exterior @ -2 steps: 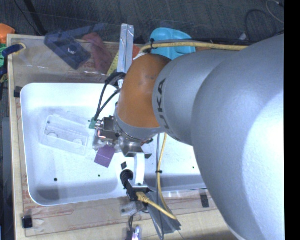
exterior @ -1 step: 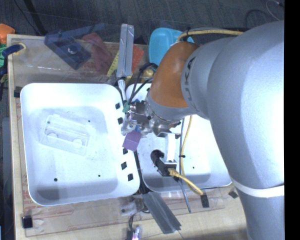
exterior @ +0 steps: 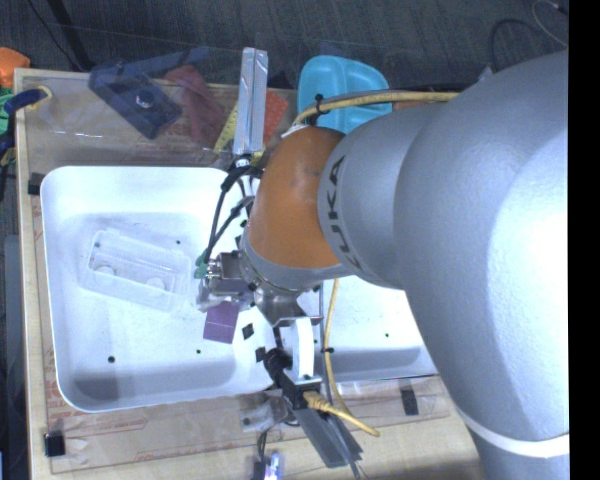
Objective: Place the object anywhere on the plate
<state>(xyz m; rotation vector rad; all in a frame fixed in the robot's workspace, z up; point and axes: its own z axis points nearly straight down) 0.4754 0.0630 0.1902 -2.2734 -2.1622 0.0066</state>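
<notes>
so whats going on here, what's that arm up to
A grey KUKA arm with an orange band reaches in over the two white bins. Its gripper hangs at the right edge of the left bin, with a small purple object right beneath it. A clear plastic tray lies in that same bin, to the left.

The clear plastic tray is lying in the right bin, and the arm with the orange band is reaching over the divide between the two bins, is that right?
Not quite. The camera view shows the clear plastic tray lying in the left bin, not the right one. The rest holds: the arm with the orange band is reaching over the divide between the two bins.
</notes>
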